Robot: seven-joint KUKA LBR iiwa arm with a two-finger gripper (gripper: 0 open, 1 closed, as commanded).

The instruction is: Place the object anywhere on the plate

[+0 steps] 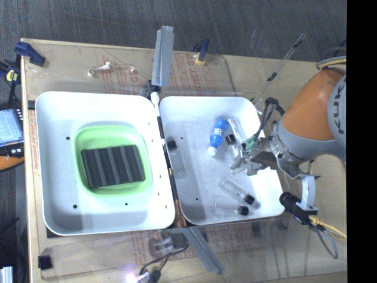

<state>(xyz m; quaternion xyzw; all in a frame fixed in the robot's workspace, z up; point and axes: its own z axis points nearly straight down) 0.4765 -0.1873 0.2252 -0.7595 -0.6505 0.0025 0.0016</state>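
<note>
Over the right bin's (194,114) right edge, the gripper (244,161) hangs low above the floor of that bin; whether it grips anything cannot be told. Just beside it, toward the bin's centre, lies a blue-capped clear bottle (219,135). Small clear vials with black caps (244,202) lie near the bin's lower right corner, another (171,144) by its left wall. At the centre of the left bin (50,158) rests the green plate (112,161), bearing a dark ribbed insert (112,165).
</note>
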